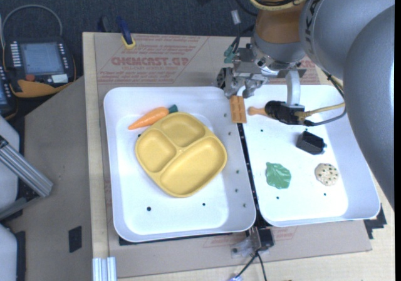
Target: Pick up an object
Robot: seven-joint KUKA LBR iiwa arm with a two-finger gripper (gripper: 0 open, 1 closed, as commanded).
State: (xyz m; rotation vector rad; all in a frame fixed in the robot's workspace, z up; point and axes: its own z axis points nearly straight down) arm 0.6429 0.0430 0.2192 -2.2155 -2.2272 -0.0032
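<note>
A brown-boarded table (156,54) bears two white bins side by side; my hand (241,91) hangs over the far end of the seam between them, directly above a small orange-brown block (237,111); the block sits at the rims where the left bin (125,198) meets the right bin (301,204), its upper end touching or nearly touching my hand. Whether my hand is apart, together or clamped on the block I cannot tell from this angle; by my judgement the pick is at the grasp itself, with the lift clear of the bins not yet shown. The block looks flat, oblong and upright, no wider than my hand. A yellow divided plate (182,154) and a carrot (148,117) lie in the left bin; a green leaf (278,175) and a cookie (326,174) lie in the right, well apart from my hand.
</note>
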